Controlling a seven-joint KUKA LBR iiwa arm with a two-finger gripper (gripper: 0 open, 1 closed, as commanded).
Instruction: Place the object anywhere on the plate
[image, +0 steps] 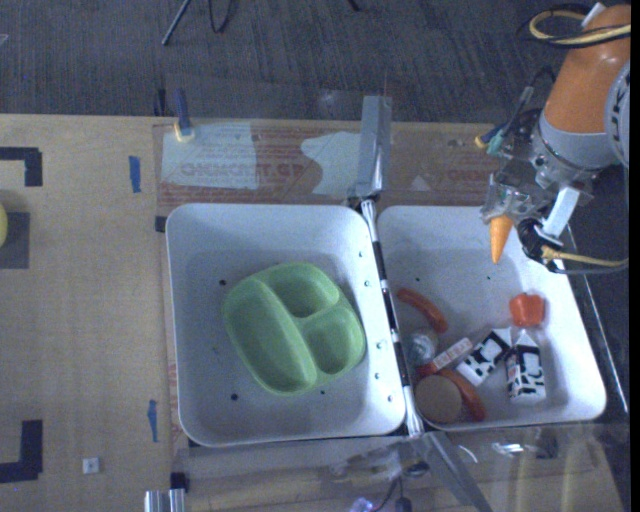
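Observation:
A green plate (293, 325) with three compartments lies in the left white bin (190, 300). My gripper (501, 214) hangs over the far side of the right bin (585, 350), well to the right of the plate. An orange carrot-shaped cone (498, 240) points down from between its fingers, raised above the bin floor. The gripper is shut on the cone's upper end.
On the right bin's floor lie a red sausage (422, 308), an orange piece (527, 308), two cow-patterned cartons (488, 357) (525, 372) and a brown round item (445, 397). A metal divider (385, 300) separates the bins. Cables trail by the wrist (570, 262).

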